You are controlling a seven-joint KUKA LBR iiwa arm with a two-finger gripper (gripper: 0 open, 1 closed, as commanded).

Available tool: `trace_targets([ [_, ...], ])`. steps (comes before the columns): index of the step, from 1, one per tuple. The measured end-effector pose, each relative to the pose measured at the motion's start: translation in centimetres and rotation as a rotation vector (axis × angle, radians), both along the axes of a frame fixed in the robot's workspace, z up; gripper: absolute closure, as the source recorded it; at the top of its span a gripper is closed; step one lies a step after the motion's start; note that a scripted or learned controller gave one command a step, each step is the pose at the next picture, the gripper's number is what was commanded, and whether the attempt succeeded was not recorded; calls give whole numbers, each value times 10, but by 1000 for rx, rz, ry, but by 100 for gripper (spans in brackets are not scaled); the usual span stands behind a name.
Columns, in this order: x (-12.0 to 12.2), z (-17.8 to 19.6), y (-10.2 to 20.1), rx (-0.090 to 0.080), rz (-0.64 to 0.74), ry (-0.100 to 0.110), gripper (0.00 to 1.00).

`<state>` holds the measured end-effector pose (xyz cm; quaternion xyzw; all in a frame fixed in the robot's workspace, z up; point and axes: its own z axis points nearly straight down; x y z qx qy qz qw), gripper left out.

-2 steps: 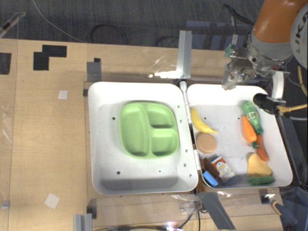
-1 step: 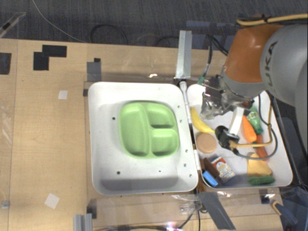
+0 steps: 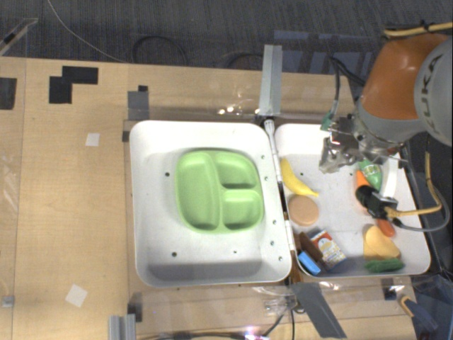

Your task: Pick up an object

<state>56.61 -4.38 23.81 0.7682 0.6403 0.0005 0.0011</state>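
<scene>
Inside the right bin (image 3: 417, 257), a curved yellow banana (image 3: 296, 180) lies; claw (image 3: 334, 158) state unclear.

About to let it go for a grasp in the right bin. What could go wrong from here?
1. The gripper sits near the bin's back wall, away from most items; a straight descent may close on nothing.
2. The banana lies against the divider, so the wall could block a grasp.
3. The items in the front corner are crowded; grasping one may push its neighbours.
</scene>
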Motion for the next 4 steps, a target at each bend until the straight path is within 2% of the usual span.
trace_targets([
  [1, -2, -3, -78, -3, 25, -1, 100],
  [2, -36, -25, -43, 2, -69, 1, 100],
  [3, 1, -70, -110, -2, 386, 0, 100],
  [4, 46, -38, -43, 1, 235, -4, 100],
])
